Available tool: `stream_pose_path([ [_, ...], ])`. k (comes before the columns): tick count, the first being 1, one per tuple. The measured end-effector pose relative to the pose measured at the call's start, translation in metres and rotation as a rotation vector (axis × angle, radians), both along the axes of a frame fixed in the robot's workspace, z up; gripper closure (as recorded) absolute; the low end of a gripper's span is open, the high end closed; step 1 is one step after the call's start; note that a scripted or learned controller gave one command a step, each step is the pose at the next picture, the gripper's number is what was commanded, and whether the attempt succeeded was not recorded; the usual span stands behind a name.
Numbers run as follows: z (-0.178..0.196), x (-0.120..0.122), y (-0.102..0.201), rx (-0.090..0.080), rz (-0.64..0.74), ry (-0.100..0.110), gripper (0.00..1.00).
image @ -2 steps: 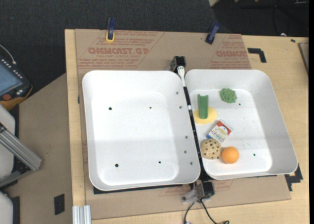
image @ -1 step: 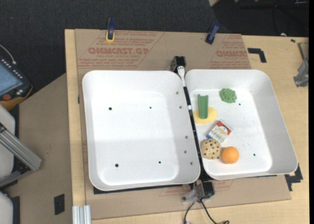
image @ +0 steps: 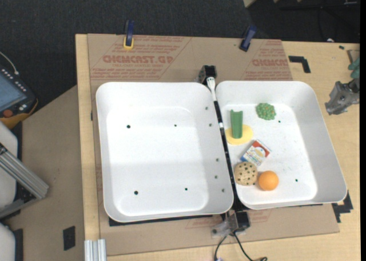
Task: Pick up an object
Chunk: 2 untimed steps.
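Observation:
The right white bin holds several small objects. A green bumpy ball lies toward its back. A green stick rests over a yellow disc near the bin's left wall. A small printed packet sits mid-bin, with a speckled cookie and an orange ball near the front. My gripper shows as a grey shape at the right edge, outside the right bin's rim and apart from all the objects.
The left white bin sits beside the right one, joined along a black centre divider. Both rest on a brown cardboard sheet held by a yellow clamp and a blue clamp at the back.

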State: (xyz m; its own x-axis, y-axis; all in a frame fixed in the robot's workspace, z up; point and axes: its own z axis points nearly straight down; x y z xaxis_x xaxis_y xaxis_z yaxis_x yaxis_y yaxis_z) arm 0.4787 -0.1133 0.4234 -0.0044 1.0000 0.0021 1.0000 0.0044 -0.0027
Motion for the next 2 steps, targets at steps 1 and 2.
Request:
stream_pose_path([
  [1, 0.026, 0.001, 0.037, -0.002, 0.0, -0.009, 1.0],
  [2, 0.062, 0.001, 0.079, -0.002, 0.001, -0.009, 1.0],
])
